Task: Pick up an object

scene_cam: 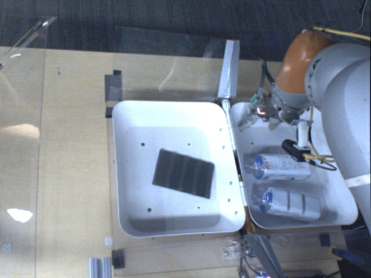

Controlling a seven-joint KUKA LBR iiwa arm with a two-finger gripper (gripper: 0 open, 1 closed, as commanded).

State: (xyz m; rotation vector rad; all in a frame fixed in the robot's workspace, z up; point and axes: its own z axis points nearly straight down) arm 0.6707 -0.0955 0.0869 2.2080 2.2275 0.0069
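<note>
Apparently not started; gripper at far end of right bin, nothing visibly held, opening cannot tell; two bottles lying nearby, untouched; ribbed black pad in left bin; grasp, lift remain.

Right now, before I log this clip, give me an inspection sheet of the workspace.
Surface: wooden bench bearing a left bin and a right bin, both white.
Job's things: dark ribbed pad lying flat in the left bin; far bottle and near bottle, clear plastic with blue caps, on their sides in the right bin.
Clutter: nothing seen.
Grippers: hand over the right bin's far corner, apart from both bottles.
Cables: loose wires at the bench's front edge.
Surroundings: dark carpet; clear panel at left.
</note>
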